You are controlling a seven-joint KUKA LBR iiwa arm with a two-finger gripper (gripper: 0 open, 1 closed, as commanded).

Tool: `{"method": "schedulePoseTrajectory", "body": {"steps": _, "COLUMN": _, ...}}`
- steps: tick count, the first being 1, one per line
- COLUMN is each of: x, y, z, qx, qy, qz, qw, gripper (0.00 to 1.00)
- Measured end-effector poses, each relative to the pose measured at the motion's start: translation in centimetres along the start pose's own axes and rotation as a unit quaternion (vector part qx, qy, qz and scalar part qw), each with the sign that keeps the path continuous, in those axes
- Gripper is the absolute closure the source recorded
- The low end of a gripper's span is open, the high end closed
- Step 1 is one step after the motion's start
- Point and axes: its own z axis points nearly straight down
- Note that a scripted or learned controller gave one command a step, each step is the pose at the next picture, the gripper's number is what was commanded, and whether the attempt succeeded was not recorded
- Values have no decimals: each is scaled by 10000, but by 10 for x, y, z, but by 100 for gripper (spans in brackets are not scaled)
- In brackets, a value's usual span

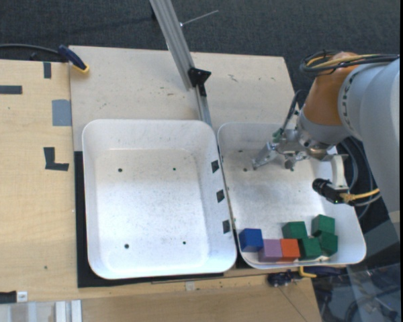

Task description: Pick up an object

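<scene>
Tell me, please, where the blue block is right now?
The blue block sits in the right bin, at its near-left corner, leftmost in the row of blocks, with the purple block just to its right.

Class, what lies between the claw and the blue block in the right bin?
Bare bin floor: the camera view shows nothing between the claw and the blue block.
</scene>
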Motion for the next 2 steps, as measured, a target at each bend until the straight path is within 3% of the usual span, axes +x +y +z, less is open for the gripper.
{"method": "schedulePoseTrajectory", "body": {"steps": 1, "x": 1, "y": 2, "z": -14, "qx": -31, "qy": 0, "qz": -7, "qw": 10000, "gripper": 100}}
{"method": "schedulePoseTrajectory", "body": {"steps": 2, "x": 10, "y": -3, "z": -67, "qx": -58, "qy": -1, "qz": -5, "qw": 10000, "gripper": 100}}
